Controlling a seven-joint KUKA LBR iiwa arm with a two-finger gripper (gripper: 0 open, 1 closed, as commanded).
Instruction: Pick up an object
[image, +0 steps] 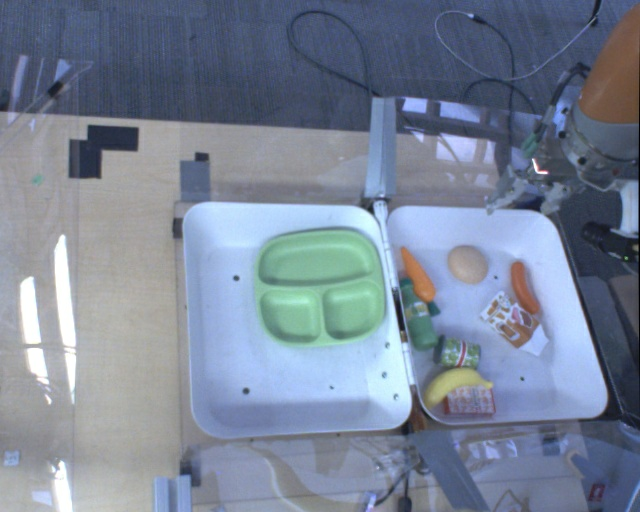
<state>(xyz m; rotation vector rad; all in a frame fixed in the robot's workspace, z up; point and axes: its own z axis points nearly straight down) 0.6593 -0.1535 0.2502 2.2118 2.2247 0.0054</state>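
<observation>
While the pincer (522, 190) hangs over the right bin's (575, 300) far rim, its spread cannot be told, nothing held | nearest in the bin: bun (467, 264), sausage (524, 287) | farther: carrot (418, 274), banana (456, 383) | loose, unstacked, easy picks.

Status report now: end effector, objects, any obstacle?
End effector above right bin's far rim, holding nothing. Carrot, sausage, banana lying untouched. Path unobstructed.
</observation>
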